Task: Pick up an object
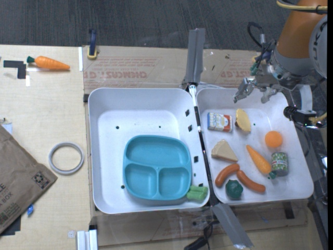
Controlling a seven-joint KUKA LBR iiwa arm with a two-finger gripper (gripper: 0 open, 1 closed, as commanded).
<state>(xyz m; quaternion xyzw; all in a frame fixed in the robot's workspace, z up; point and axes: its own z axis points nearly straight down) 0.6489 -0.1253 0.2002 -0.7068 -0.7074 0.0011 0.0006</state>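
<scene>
My gripper [253, 94] hangs above the far edge of the right bin [302, 189], its fingers spread open with nothing between them. Just below it in the bin lie a small milk carton [219, 122] and a yellow bread piece [243, 121]. Further forward are an orange ball [273, 139], a sandwich wedge [223, 150], a carrot [258, 159], a green-labelled can [279, 164], two sausages [227, 174] [251, 181] and a dark green vegetable [234, 190].
The left bin [104, 139] holds a blue divided tray [157, 167] and a green block [197, 193] at its front right corner. On the bench to the left lie a tape ring [66, 157], another carrot [49, 63] and a cardboard box [15, 186].
</scene>
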